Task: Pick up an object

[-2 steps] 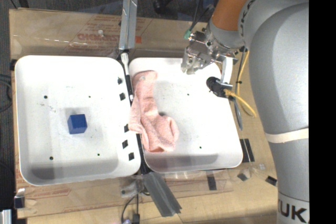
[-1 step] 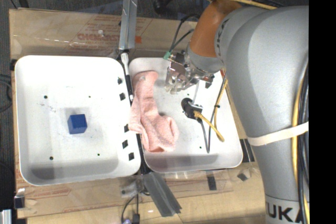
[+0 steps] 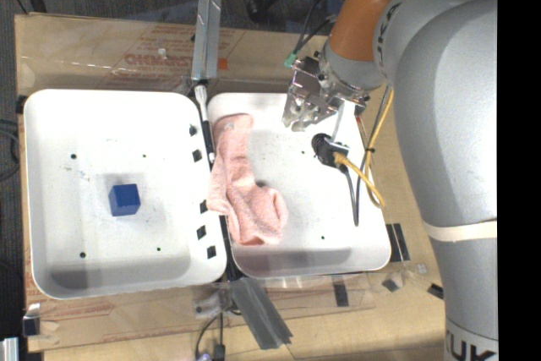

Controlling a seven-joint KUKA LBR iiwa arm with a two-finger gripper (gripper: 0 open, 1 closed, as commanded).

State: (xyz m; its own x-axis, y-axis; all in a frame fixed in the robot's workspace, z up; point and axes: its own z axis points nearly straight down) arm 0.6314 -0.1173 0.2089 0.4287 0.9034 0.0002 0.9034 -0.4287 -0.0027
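Pink cloth [image 3: 243,186] lies crumpled along the left wall of the right bin [image 3: 338,254], long axis running away from the camera. My pincer [image 3: 303,116] hovers over that bin's far right part, cloth below-left of it; grip state: cannot tell.

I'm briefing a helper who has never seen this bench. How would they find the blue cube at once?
Of the two white bins side by side, take the left bin, the one away from the arm. The blue cube sits alone on its floor, left of centre. It is small, hard-edged and blue, unlike the limp pink cloth in the other bin.
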